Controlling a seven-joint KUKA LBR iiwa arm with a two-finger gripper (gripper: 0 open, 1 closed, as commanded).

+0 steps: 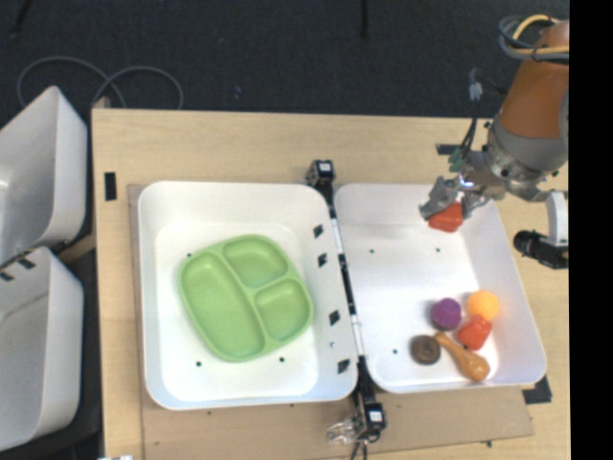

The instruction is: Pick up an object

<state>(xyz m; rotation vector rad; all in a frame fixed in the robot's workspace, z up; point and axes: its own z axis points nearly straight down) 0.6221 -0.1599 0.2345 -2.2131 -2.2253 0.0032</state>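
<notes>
End effector (pixel 446 202) over right bin's (pixel 402 257) far corner, closed around small red-orange object (pixel 445 220), seemingly lifted. Probably light, rigid plastic, smooth and slip-prone; best pinched across middle. Grip security unclear from above.

Grey-bodied arm (pixel 533 113) with a broad orange band just above the wrist, a light cable looped at the top of that band, a rounded grey wrist section directly below it, and a small metallic grey gripper (pixel 444 202) under the wrist, dark leads trailing beside it.
</notes>
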